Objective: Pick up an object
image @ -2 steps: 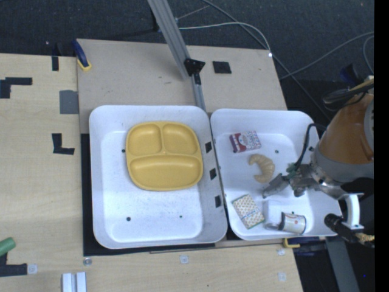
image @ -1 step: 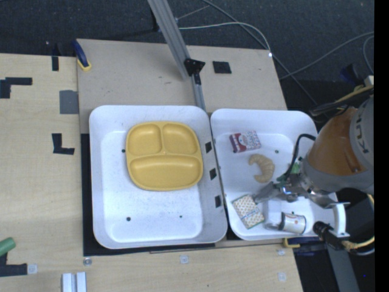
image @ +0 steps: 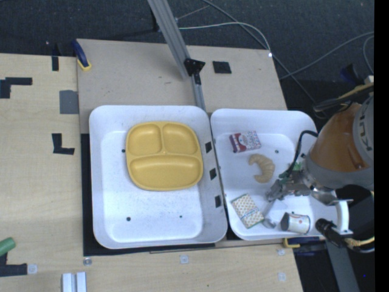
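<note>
The tool (image: 276,193) hangs low over the right bin (image: 304,121), reaching in from the arm (image: 340,148) at the right edge. Its dark fingers are small and blurred against the white floor, so whether they are spread or closed cannot be told, and nothing can be seen between them.

Several things crowd it. Just up and to the left of the tool lies a tan croissant-shaped piece (image: 262,166), very near it. Farther up on the same side sits a small red and white packet (image: 244,141). Just below and to the left of the tool is a patterned square packet (image: 247,209), tilted, close to the fingers. Below and slightly right of the tool lies a small white cylinder with a dark end (image: 296,222), on its side by the bin's near wall.

Well to the left of the tool, the left bin (image: 97,163) holds a yellow divided plate (image: 164,155). Both bins rest on the surface (image: 134,72).

The arm's bulk covers the right bin's far right corner, and a thin black cable (image: 299,148) runs down beside the wrist.
</note>
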Motion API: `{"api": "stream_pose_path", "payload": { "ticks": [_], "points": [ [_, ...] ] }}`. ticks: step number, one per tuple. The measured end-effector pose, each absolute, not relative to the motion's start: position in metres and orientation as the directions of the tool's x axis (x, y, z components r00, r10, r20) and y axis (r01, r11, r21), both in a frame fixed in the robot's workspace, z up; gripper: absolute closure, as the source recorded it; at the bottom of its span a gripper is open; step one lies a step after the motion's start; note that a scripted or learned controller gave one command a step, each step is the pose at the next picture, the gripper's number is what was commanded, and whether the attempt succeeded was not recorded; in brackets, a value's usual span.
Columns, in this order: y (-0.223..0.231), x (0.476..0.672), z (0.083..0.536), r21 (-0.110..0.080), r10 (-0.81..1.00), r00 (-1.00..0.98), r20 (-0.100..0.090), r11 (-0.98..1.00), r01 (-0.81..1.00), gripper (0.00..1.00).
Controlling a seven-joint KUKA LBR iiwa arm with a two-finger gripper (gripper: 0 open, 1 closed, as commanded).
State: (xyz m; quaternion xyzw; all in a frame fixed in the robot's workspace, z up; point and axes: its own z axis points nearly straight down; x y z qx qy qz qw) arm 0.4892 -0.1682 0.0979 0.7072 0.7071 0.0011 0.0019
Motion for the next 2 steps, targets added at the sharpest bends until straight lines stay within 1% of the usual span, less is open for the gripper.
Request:
{"api": "stream_pose_path", "payload": {
  "ticks": [1, 2],
  "points": [
    [-0.166, 0.491, 0.14, 0.001, 1.0, -0.002, 0.0, 0.002, 1.0, 1.0],
    [-0.165, 0.502, 0.195, 0.004, 1.0, -0.002, -0.001, 0.002, 1.0, 1.0]
  ]
}}
